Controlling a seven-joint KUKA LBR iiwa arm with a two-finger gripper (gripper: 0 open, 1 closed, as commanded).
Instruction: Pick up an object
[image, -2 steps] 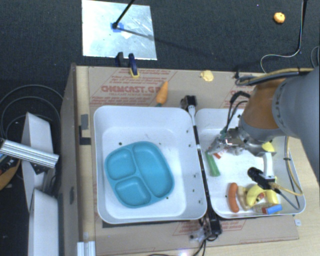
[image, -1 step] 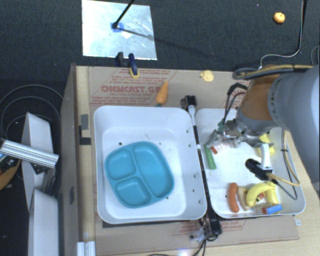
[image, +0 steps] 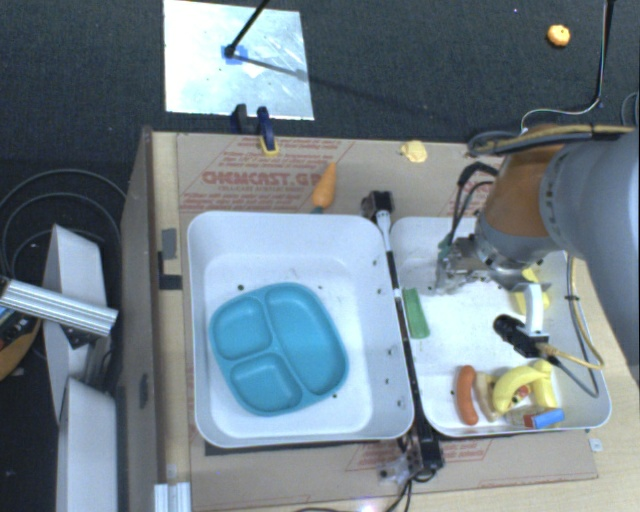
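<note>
Over the right-hand bin (image: 430, 400), near its back wall, the tool (image: 452, 268) hung from the grey arm (image: 590, 200) with the orange band; whether it was open or closed could not be told, and nothing showed in its grasp. Nearer the camera from the tool, by the bin's front wall, lay a sausage-shaped red piece (image: 467, 393), a yellow banana (image: 522, 385) and a small blue piece (image: 545, 419), close together. A green strip (image: 415, 312) lay beside the divider between the bins, just left of and below the tool. Farther left, the other bin (image: 290, 232) held a blue divided tray (image: 277, 346).
</note>
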